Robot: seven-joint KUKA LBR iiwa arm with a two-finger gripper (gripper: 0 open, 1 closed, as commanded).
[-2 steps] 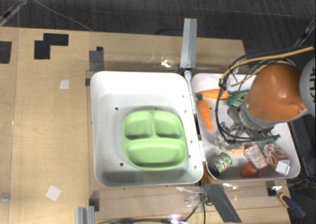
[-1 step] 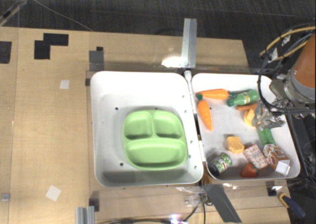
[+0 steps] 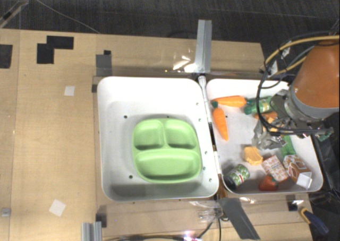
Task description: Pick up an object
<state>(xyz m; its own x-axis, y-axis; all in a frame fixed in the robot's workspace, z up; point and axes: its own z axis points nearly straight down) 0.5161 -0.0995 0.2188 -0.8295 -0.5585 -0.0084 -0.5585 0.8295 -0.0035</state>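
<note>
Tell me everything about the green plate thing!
The green divided plate is a light green tray that looks like smooth plastic, with rounded corners and three sunken compartments: two small ones on the far side, one wide one on the near side. It lies flat, right way up, in the middle of the left white bin. Nothing sits in it.

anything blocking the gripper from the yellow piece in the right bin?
Nothing visible. The gripper hangs just above the yellow piece, with bare bin floor between them. The nearest clutter, a red-and-white packet, lies beside the piece.
</note>
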